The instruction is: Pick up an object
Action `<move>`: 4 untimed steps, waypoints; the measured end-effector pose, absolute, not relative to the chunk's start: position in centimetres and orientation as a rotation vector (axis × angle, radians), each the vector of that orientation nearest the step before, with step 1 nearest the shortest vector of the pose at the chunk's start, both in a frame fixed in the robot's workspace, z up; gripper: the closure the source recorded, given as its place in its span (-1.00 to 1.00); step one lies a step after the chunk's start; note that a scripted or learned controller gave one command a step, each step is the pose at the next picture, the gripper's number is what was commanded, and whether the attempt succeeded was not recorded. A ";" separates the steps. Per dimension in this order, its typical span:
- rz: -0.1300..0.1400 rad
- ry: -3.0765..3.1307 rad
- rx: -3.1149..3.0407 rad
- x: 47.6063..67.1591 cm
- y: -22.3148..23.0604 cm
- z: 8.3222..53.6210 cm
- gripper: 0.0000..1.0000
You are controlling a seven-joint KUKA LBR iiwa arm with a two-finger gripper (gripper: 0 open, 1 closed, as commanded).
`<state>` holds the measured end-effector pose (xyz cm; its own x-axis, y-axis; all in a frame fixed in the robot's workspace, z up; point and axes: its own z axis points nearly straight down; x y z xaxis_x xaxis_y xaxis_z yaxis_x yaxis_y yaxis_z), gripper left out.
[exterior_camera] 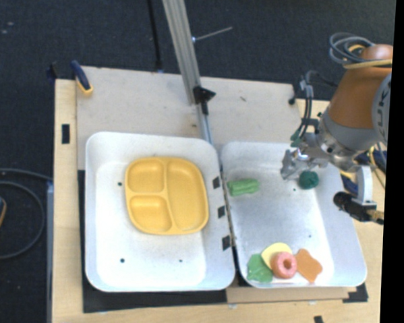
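Gripper point(295, 164) hangs over the far right part of the right bin point(332, 255), its metal tip pointing down toward the bin floor; whether its fingers are spread or pressed together cannot be told. Nearest the camera, in that bin's front corner, a cluster of toys lies together: a green piece point(258, 268), a yellow disc point(275, 252), a pink doughnut point(284, 265) resting on it, and an orange piece point(309, 264) just beside. Further back, a green cylinder point(243, 187) lies near the bin's left wall. A dark green ball point(310, 179) sits just beside the gripper, at its right. The left bin point(102, 253) holds a yellow divided plate point(166, 194). Beyond the bins, a metal rail point(183, 45) slants up over the bench point(137, 103).
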<state>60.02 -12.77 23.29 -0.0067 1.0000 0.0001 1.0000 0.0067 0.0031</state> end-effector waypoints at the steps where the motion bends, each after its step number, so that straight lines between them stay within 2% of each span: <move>1: 0.001 2.228 2.215 60.4 -8.2 22.7 1.00; 2: 0.003 2.229 2.213 60.8 -2.2 23.2 1.00; 3: 0.003 2.229 2.212 62.0 3.2 22.4 1.00; 4: 0.006 2.229 2.212 63.2 8.6 24.0 1.00</move>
